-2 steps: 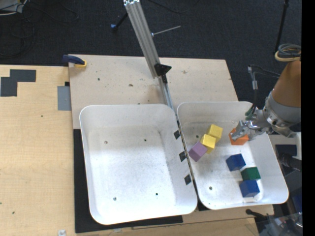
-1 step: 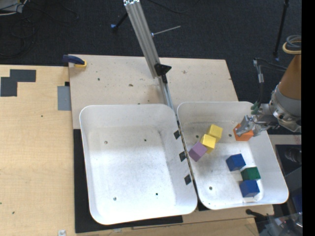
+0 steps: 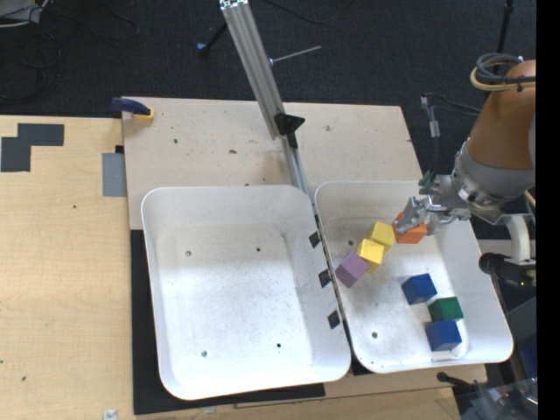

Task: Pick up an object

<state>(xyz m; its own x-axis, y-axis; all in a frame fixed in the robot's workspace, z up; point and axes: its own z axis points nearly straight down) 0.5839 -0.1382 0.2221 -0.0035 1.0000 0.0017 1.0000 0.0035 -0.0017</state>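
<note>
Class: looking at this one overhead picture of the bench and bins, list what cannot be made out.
- Pincer: too small and blurred in the camera view to tell whether it grips the orange block.
- Arm: cut off by the right edge.
- Green block: partly hidden by the blue block in front.

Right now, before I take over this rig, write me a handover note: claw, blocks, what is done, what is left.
Claw: low over the upper part of the right bin, at an orange block. I cannot tell whether it grips that block.
Blocks, all in the right bin: two yellow blocks touching, just left of the claw; purple block below them near the divider; blue block mid-bin; green block with a second blue block just below it, near the front right corner.
Done: the claw has reached a block.
Left: confirm the grasp, then lift.
</note>
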